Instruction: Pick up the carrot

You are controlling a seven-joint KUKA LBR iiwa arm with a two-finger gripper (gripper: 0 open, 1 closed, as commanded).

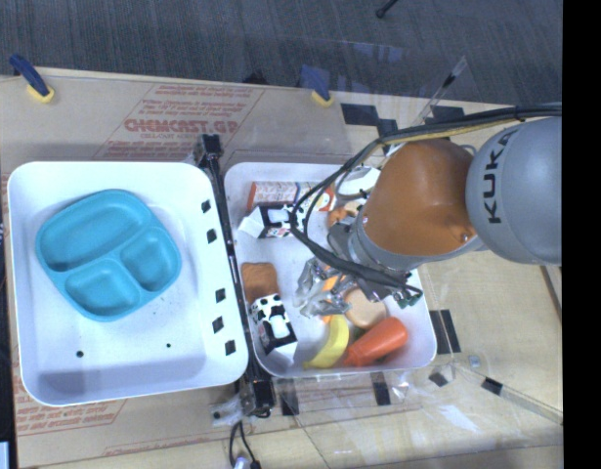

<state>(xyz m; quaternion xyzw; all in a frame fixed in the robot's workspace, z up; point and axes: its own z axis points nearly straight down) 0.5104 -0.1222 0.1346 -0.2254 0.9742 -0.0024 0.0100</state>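
Arm comes in from 3 o'clock, grey link w/ orange band over the right bin [429, 332]. Gripper [324, 291] sits low in that bin, approx center, pointing toward 7 o'clock; it's a tangle of metal and cables from this angle, so can't tell how far open it is or whether it has hold of anything.

Carrot [378, 340] lies at the bin's 5 o'clock corner, near the front wall, tilted w/ its fat end toward 2 o'clock. It's just beside the gripper, on its 4 o'clock side; no sign of it btwn the pincers. Banana [329, 343] touches the carrot at its 9 o'clock end. A pale round item [364, 311] sits just above the carrot, at 12.

Black-and-white cow-print item [272, 320] at the bin's 7 o'clock corner; brown block [258, 280] right above it along the left wall. Printed box [276, 195] at the bin's 11 o'clock end.

Left bin [114, 374] holds a blue divided plate [107, 252], upper half, 3 compartments.
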